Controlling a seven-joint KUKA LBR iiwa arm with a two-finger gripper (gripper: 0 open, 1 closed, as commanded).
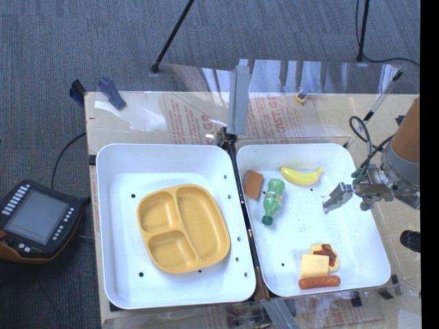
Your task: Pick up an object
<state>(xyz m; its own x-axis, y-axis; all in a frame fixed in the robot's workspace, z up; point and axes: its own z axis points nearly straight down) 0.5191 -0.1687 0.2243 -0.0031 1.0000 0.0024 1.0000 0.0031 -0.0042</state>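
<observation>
The right bin (376, 237) holds a yellow banana (302, 176), a green bottle (272, 200) lying on its side, a brown block (253, 184), a yellow cheese slice (315, 263), a red sausage (319, 282) and a small red-and-yellow piece (326, 253). My gripper (351, 201) hangs over the right part of this bin, right of the bottle and below the banana. It is open, with nothing between its fingers. A bare patch of bin floor lies beneath it.
The left bin (110, 184) carries a yellow divided plate (183, 227). A metal divider post (239, 101) stands behind the seam between the bins. Cables (362, 134) hang by the arm at right. A handheld screen unit (34, 218) lies on the floor at far left.
</observation>
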